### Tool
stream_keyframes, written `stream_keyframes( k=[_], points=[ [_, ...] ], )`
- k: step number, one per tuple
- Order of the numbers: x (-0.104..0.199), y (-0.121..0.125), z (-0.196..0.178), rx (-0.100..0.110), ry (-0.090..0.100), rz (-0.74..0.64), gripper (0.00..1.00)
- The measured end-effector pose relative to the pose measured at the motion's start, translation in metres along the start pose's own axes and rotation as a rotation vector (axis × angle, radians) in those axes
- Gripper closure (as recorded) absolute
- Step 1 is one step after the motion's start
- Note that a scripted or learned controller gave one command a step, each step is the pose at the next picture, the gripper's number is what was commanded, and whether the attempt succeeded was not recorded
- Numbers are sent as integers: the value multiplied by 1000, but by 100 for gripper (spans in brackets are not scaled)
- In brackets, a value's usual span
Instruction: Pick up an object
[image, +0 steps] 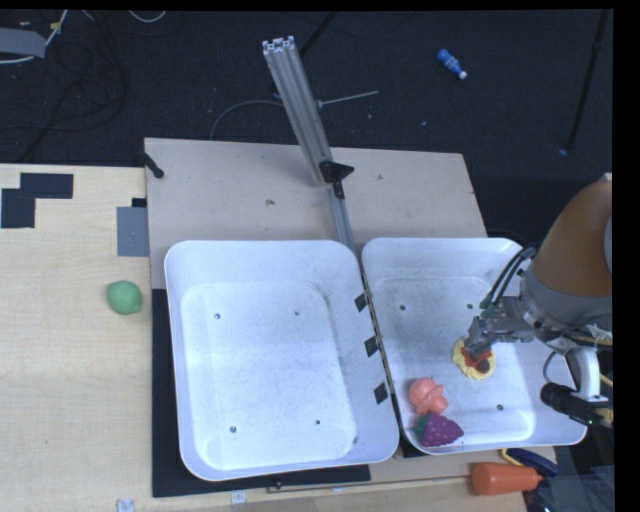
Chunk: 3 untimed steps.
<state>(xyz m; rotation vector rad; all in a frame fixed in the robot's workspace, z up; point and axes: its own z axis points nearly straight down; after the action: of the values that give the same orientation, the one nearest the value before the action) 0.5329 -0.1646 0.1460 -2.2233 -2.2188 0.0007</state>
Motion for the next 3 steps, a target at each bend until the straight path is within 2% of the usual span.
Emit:
stream_keyframes(
  k=[2,3],
  points=[
    [-5,-3,-110,-5,-1,-2,100],
    [42,-6,-97,0,1,-5,100]
  ],
)
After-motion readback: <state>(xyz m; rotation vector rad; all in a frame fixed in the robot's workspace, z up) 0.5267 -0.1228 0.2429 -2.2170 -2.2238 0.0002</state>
